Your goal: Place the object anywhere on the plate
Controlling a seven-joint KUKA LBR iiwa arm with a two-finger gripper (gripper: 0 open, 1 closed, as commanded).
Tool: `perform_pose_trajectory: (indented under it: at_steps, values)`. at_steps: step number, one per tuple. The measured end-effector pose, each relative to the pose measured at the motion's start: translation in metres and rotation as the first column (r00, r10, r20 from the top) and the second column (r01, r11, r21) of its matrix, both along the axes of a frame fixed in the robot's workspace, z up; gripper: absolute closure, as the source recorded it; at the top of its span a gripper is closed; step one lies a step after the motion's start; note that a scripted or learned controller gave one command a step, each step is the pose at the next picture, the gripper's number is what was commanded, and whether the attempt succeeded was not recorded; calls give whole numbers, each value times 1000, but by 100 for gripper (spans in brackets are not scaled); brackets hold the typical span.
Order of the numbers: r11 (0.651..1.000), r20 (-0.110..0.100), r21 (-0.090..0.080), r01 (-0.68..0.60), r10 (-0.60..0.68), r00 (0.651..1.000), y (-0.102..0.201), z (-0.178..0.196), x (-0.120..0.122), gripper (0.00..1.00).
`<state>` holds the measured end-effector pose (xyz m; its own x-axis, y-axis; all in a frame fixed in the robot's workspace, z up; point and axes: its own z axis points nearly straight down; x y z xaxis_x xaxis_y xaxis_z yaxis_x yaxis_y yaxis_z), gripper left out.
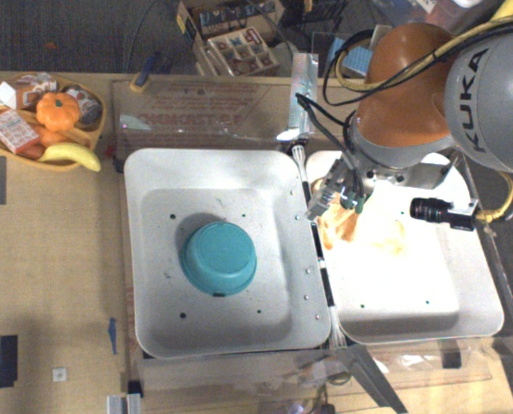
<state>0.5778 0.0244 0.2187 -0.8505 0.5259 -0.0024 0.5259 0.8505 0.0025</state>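
Note:
A teal round plate (pixel 220 258) lies in the middle of the left white bin (pixel 153 188). An orange object (pixel 340 225) sits at the left edge of the right white bin (pixel 428 309), close to the wall between the two bins. My gripper (pixel 339 200) hangs directly over the orange object's upper end, touching or nearly touching it. The arm's grey body and orange band hide the bin's back part. A paler yellowish object or smear (pixel 391 236) lies just right of the orange one.
A black cylinder (pixel 437 210) sticks out from the wrist to the right. A basket of toy fruit (pixel 45 123) stands off the bins at far left. A clear panel (pixel 204 110) lies behind the left bin.

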Motion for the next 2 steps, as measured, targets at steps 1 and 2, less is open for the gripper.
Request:
perform_pose_trajectory:
  at_steps: [1, 2]
  values:
    - [922, 1, -1, -387, 387, 922, 46, -5, -9, 100]
    - [853, 0, -1, -522, 522, 853, 93, 3, -27, 100]
